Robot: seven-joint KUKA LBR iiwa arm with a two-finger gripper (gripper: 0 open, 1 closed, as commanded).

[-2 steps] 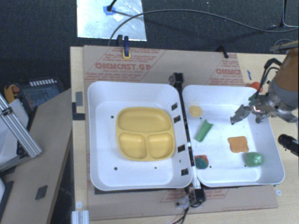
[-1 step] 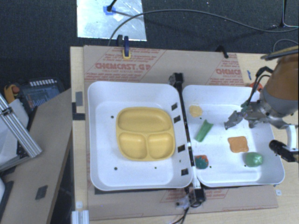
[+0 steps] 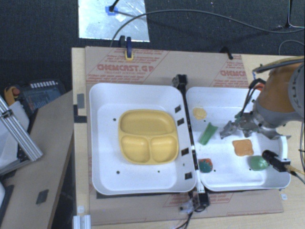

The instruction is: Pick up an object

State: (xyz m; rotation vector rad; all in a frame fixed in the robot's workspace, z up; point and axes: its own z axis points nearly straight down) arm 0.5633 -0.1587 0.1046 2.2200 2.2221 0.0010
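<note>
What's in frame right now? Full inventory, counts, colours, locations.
white bins: 2, white, side by side on the bench
divided tray: 1, yellow, three compartments, middle of left bin
round piece: 1, pale yellow, right bin, upper left
green stick: 1, green, right bin, left of centre, lying at a slant
orange slab: 1, orange, flat, right bin, centre right
multicolour lump: 1, teal and red, right bin, lower left corner
green lump: 1, green, right bin, lower right
arm: 1, grey with orange band, entering from the right
end effector: 1, dark grey, low over right bin between green stick and orange slab
</note>
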